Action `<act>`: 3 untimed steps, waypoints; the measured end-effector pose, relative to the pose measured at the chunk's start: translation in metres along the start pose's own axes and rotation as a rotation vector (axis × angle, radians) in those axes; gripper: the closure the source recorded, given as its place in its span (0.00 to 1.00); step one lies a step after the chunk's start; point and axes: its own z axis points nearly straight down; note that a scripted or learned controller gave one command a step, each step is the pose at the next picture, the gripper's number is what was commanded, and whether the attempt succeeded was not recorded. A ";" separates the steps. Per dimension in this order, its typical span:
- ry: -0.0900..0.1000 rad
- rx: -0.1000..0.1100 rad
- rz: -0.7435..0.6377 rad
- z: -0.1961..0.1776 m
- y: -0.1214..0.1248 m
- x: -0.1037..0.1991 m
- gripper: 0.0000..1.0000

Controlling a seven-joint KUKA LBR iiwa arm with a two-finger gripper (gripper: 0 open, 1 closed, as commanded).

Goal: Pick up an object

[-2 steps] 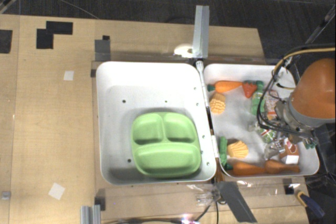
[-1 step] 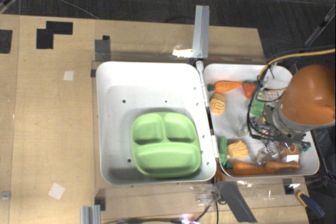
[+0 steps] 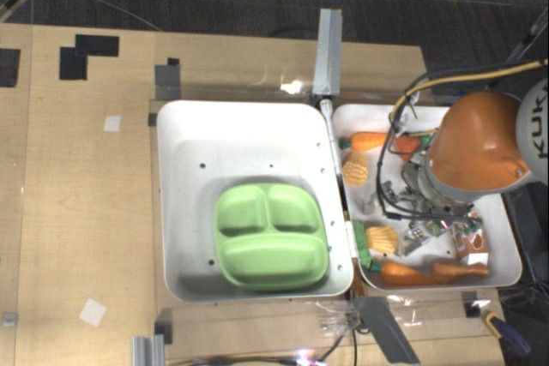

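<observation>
Orange-banded arm reaches down into right bin.

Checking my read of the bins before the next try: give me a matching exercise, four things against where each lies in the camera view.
Things:
1. green tray
2. carrot
3. corn cob
4. gripper

Places:
A. far end of the right bin
B. over the middle of the right bin
C. left bin
D. near end of the right bin, by its left wall

Pairs: 1-C, 2-A, 3-D, 4-B
</observation>
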 end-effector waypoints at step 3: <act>0.005 -0.014 -0.763 -0.094 0.037 -0.004 1.00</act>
